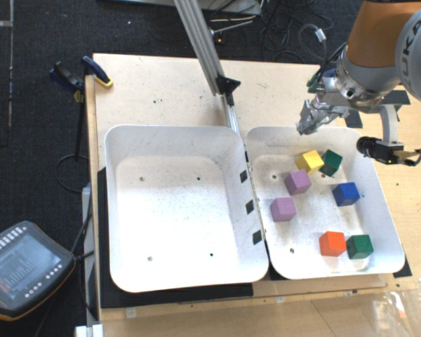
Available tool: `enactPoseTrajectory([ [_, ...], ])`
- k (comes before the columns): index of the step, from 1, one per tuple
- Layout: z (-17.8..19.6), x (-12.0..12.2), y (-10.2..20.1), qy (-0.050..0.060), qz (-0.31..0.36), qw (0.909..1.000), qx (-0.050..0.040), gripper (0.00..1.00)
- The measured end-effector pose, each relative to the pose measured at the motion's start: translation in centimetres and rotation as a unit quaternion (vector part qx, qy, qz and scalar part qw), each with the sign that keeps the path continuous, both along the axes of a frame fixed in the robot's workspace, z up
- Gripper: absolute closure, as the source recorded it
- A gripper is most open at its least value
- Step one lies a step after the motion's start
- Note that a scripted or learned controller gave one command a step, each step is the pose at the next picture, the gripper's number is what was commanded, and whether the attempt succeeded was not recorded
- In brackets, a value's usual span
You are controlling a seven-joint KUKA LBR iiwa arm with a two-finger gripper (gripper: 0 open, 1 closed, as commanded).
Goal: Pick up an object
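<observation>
Camera view from above: the gripper (310,123) hangs over the far rim of the right bin (386,220); whether it is spread or pressed together cannot be told. Seven small hard-edged cubes sit well below it in that bin. Nearest is the yellow cube (311,161), touching a dark green cube (330,163). A clean pick probably means descending straight onto a cube standing apart, like the blue cube (346,194). Both bins look like smooth, speckled white plastic.

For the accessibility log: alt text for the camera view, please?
The gripper hangs above the right bin's far edge, nothing visibly held. That bin holds seven cubes: yellow, two purple, blue, orange, two green.
</observation>
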State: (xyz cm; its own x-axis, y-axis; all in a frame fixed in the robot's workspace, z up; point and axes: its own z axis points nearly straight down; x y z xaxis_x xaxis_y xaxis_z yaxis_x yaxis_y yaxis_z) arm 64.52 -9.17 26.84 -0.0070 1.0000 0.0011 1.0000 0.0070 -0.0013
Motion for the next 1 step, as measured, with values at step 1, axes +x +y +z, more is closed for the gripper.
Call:
enactPoseTrajectory([
  [1, -1.06, 0.95, 4.82, 0.000, 0.000, 1.0000, 0.0003, 1.00],
])
